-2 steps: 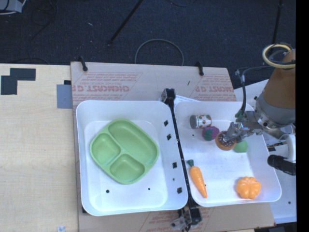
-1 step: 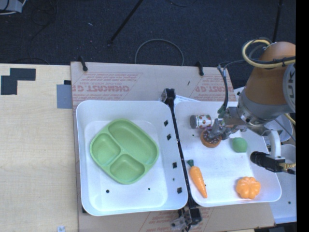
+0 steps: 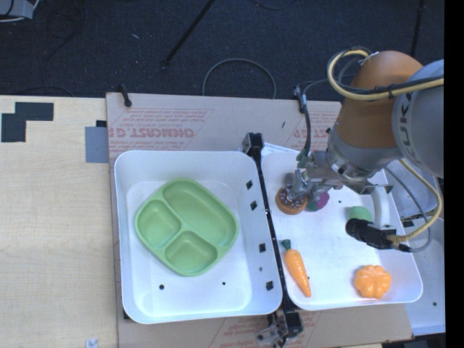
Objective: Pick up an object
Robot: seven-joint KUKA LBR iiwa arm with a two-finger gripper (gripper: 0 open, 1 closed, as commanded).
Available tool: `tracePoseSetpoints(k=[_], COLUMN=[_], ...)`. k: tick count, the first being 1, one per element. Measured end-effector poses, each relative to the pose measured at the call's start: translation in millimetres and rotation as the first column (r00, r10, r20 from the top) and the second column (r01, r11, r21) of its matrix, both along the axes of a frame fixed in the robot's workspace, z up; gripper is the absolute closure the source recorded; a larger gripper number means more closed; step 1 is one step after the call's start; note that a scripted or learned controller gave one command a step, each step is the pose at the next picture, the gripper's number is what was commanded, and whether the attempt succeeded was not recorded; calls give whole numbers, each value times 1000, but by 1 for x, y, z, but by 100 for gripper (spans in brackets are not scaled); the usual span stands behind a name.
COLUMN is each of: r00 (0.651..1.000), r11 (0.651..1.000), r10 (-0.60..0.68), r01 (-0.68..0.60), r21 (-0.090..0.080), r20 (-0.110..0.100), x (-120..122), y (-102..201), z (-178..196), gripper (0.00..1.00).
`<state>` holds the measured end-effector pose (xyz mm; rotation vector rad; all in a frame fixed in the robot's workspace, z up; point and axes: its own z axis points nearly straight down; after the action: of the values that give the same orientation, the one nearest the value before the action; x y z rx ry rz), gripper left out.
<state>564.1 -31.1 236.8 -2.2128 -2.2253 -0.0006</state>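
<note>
My gripper point(image 3: 301, 191) hangs low in the right bin point(image 3: 330, 263), near its back left. It stands right over a brown round donut-like toy point(image 3: 291, 204) and a purple-and-green piece point(image 3: 317, 201) beside it. An orange carrot point(image 3: 297, 267) lies near the bin's front left. A small orange pumpkin point(image 3: 372, 281) sits at the front right. A green piece point(image 3: 358, 214) lies by the right wall, partly behind the arm's cabling.
The left bin point(image 3: 145, 296) holds a green divided plate point(image 3: 186, 225). A black divider clip strip point(image 3: 264, 223) runs between the bins. The grey arm with its orange band point(image 3: 377, 100) covers the right bin's back right corner. A black cable fitting point(image 3: 370, 234) hangs over the right side.
</note>
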Motion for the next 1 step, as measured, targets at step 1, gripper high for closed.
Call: tracePoseSetpoints(k=[1], r00=[1000], r11=[1000], r10=[-2], r01=[2], r21=[-1], r20=[-4], x=[-1], y=[55], z=[-13], gripper=[100])
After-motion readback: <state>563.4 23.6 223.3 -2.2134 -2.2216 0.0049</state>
